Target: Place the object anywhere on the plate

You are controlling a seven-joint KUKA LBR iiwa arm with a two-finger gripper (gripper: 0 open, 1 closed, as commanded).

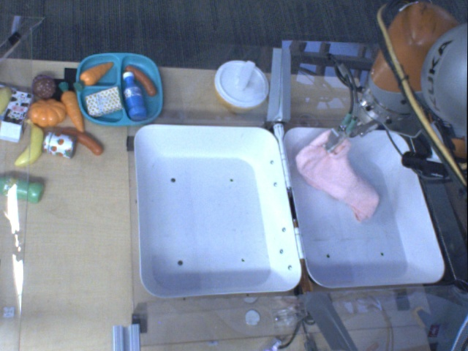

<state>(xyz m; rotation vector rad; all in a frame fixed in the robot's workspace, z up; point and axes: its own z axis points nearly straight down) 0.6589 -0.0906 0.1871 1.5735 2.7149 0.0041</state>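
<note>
A crumpled pink cloth lies in the right bin, toward its back left. My gripper is down at the cloth's upper corner, and its fingers look pinched shut on that corner, which is drawn up toward them. The rest of the cloth still rests on the bin floor. The plate is a teal divided dish on the bench at the back left, beyond the left bin. It holds a toy carrot, a sausage, a blue bottle and a cracker.
A white lidded cup stands behind the bins, between the plate and the arm. Toy food lies on the bench left of the plate: a pumpkin, a banana, a small can. A metal rail rises between the bins.
</note>
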